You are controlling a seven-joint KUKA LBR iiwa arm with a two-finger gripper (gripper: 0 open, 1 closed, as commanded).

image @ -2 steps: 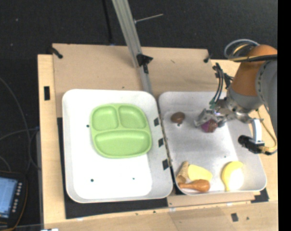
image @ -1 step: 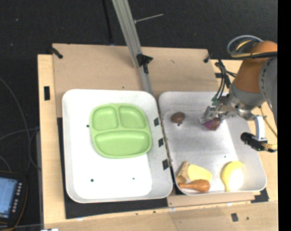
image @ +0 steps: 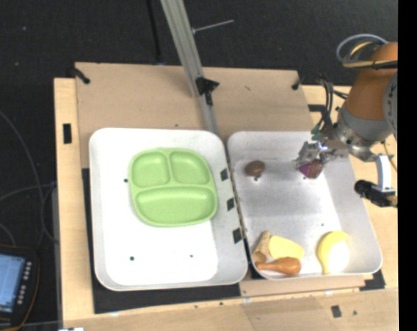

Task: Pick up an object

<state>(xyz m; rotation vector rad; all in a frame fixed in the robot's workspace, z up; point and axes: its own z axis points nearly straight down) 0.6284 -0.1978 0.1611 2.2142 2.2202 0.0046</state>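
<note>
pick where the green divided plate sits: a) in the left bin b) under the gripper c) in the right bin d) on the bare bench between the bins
a: the green divided plate lies flat inside the left bin, while the gripper is over the right bin.

camera: fixed overhead | faces down, slanted | far enough to frame both bins (image: 98,185) fully

No text, label, brand, number or sign can be read.
</note>
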